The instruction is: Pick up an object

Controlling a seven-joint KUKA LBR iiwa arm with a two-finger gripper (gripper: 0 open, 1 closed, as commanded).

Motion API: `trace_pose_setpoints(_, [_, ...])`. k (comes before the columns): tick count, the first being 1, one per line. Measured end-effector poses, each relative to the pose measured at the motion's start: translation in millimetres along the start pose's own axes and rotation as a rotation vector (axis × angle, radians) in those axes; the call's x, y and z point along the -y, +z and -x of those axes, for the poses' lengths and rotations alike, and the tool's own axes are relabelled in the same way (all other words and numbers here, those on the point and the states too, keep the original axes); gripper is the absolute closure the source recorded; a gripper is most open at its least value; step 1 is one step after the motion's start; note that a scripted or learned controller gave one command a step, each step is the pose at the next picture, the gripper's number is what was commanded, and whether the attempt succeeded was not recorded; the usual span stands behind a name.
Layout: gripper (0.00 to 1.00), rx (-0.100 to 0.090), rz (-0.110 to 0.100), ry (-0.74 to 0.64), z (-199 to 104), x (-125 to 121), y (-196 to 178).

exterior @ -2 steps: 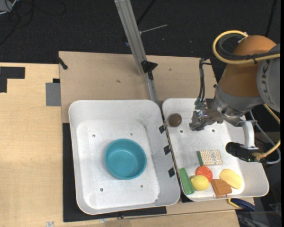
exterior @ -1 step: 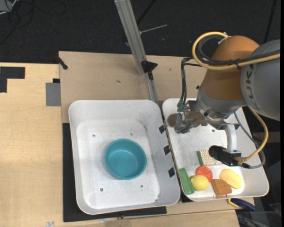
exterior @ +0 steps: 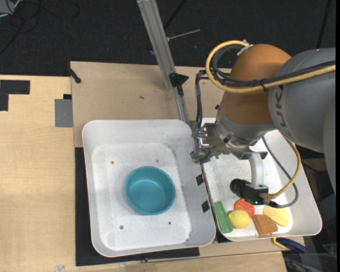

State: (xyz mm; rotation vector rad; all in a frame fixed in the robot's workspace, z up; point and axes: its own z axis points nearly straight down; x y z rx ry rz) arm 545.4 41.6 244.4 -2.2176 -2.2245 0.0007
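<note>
Several small objects lie at the near end of the right bin (exterior: pixel 309 222): a green stick (exterior: pixel 222 216), a yellow round fruit (exterior: pixel 239 219), a red piece (exterior: pixel 244 207), a brown square piece (exterior: pixel 265 225) and a yellow wedge (exterior: pixel 276 215). A teal bowl (exterior: pixel 151 190) sits alone in the left bin (exterior: pixel 102 135). My gripper (exterior: pixel 200 149) hangs over the far left part of the right bin, close to the wall between the two bins. It is well behind the small objects. Nothing shows between it and the bin floor.
A slanted metal rail (exterior: pixel 158 38) rises behind the bins. The arm's orange band (exterior: pixel 255 72) and grey body cover much of the right bin. Bare wooden bench (exterior: pixel 28 174) spreads to the left.
</note>
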Motion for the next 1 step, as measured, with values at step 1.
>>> trace_pose_setpoints(1, [1.0, 0.0, -0.001, 0.001, -39.3, 10.5, 11.2])
